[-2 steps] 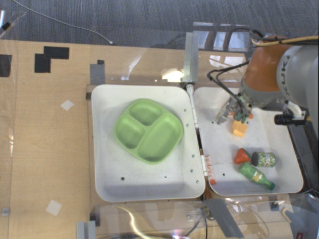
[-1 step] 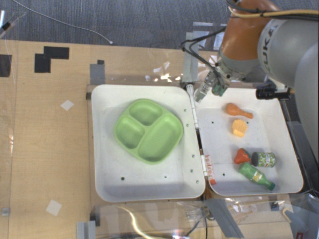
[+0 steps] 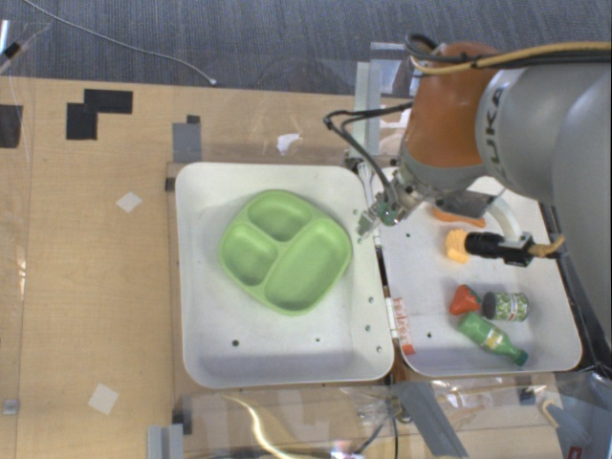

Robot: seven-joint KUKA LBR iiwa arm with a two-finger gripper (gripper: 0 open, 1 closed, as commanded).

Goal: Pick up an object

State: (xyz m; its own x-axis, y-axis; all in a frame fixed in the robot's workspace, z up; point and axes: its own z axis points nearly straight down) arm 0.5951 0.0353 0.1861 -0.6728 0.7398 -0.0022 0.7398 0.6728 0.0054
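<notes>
While pincer (image 3: 381, 214) hangs over bins' shared rim, grip state unclear, green plate (image 3: 285, 250) well left.

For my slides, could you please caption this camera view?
KUKA arm reaches over two white bins: a green divided plate in the left bin, small toy items in the right bin.

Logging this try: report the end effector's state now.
End effector: cannot be told; it hangs over the seam between the two bins, right of the green plate.

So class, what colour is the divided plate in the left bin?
Light green: the divided plate, clearest in the camera view.
</notes>
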